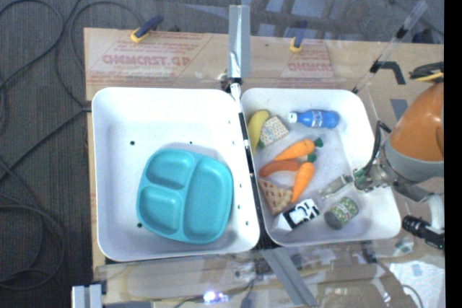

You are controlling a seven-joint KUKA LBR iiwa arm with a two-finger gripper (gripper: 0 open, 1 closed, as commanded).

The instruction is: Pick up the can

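Observation:
The can (341, 213) is a small grey-green cylinder lying on its side near the front right corner of the right bin (361, 103). My gripper (338, 187) reaches in from the right and hovers low just behind the can, a little toward the bin's middle. Nothing shows as held in it. The grey arm with its orange band (426, 128) stands over the bin's right rim.
Beside the can lie a black and white object (302, 213), a waffle piece (276, 195), three carrots (292, 159), a banana (256, 128), a cracker block (274, 130) and a blue bottle (315, 118). The left bin (115, 119) holds a teal divided plate (186, 195).

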